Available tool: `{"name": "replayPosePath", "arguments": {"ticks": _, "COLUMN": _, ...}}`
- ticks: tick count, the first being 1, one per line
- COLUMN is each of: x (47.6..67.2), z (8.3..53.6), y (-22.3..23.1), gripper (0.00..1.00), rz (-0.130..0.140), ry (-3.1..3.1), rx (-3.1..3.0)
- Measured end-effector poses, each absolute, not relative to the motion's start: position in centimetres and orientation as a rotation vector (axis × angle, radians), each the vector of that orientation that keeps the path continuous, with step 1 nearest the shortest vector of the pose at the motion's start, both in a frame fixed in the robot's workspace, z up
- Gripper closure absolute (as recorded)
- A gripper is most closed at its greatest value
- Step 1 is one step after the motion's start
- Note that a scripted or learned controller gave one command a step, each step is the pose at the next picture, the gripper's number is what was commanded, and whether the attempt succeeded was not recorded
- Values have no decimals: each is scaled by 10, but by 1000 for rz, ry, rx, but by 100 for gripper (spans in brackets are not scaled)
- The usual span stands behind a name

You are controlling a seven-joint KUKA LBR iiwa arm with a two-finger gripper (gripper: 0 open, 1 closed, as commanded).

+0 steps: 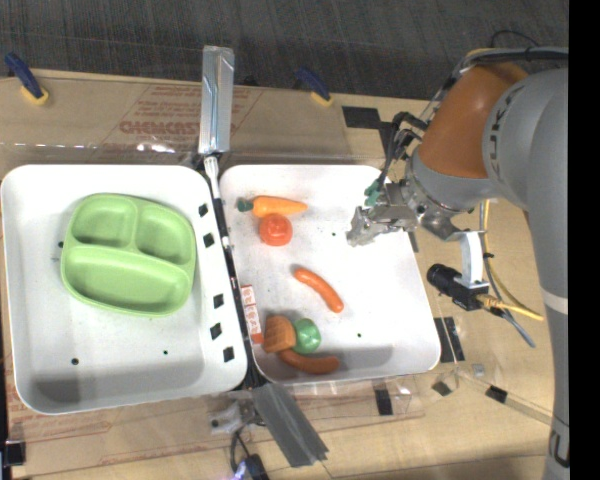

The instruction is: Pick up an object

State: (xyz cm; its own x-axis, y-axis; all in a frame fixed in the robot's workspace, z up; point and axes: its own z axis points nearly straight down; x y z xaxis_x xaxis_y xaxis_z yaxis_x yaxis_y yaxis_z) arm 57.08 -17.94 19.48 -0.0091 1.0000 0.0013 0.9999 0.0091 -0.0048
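The end effector [365,226] is hanging over the right bin [400,308] — nothing in it, though I cannot tell its grip — near the carrot [278,206].

Gripper [365,226] above right bin [400,313] (toys inside)

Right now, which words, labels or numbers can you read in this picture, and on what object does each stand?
Red print on the cardboard sheet behind the bins: mirrored and blurred, not readable.
Small red-and-white label on the divider between the bins: too small to read.
No other text is visible.
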Motion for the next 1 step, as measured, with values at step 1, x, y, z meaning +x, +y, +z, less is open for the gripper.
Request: {"name": "replayPosePath", "arguments": {"ticks": 1, "x": 533, "z": 95, "y": -159, "gripper": 0, "rz": 5, "ry": -2298, "rx": -2136}}
